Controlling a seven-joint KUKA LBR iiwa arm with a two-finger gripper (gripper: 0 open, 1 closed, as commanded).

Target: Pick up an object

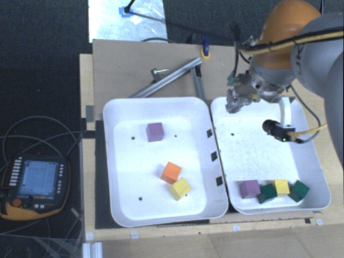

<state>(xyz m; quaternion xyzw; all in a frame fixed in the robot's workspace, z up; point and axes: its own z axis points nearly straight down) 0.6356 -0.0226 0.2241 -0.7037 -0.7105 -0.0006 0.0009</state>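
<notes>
The blocks are found untouched: a purple, two green and a yellow block at the right bin's near edge. The approach step is judged in hand. The gripper is held at the far rim, well apart from them. Finger state cannot be told. A descent over one block is called for.

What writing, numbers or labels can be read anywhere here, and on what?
None can be read.
Handheld controller left of the bench: its lit screen shows content, too small and blurred to read.
The blocks, such as the purple block and orange block, have plain faces.
</notes>
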